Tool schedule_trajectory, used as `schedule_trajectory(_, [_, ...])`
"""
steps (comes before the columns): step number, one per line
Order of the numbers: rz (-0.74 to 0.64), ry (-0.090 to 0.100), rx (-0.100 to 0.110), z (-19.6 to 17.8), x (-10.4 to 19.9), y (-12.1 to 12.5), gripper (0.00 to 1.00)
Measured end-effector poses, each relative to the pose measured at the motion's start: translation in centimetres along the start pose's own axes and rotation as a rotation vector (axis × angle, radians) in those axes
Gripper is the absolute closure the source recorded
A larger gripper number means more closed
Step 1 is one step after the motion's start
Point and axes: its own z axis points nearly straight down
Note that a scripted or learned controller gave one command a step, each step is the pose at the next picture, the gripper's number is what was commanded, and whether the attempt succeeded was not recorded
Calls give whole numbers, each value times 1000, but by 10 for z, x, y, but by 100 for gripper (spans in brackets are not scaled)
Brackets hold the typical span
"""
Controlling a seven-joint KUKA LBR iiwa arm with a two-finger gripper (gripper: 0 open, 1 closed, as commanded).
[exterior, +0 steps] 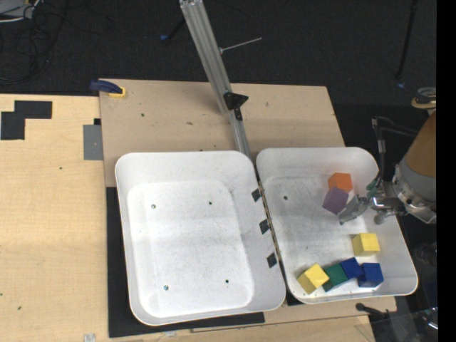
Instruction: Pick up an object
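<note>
My arm comes in from the right side, low over the right bin (399, 251). My hand (354, 209) sticks out to the left, over the bin floor. It is right next to the purple block (334, 200). I cannot tell if it is touching the block, and I cannot tell if I am gripping anything.

The orange block (340, 182) sits just behind the purple one, touching it. The yellow block (365, 244) lies alone, near the right wall of the bin, in front of my hand. At the front of the bin more blocks sit in a bunch: another yellow block (312, 277), a green block (333, 276) and two blue blocks (362, 271).

The left bin (128, 177) sits beside the right one on the table (171, 112).
</note>
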Motion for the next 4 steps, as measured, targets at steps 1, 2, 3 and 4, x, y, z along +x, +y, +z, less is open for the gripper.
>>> schedule_trajectory(1, [0,0,-1,59,-2,8,0])
schedule_trajectory(2, [7,-2,-5,45,-4,8,100])
schedule_trajectory(3, [-2,-3,-11,-7,-1,16,100])
schedule_trajectory(4, [-3,-4,-12,-52,-2,16,100])
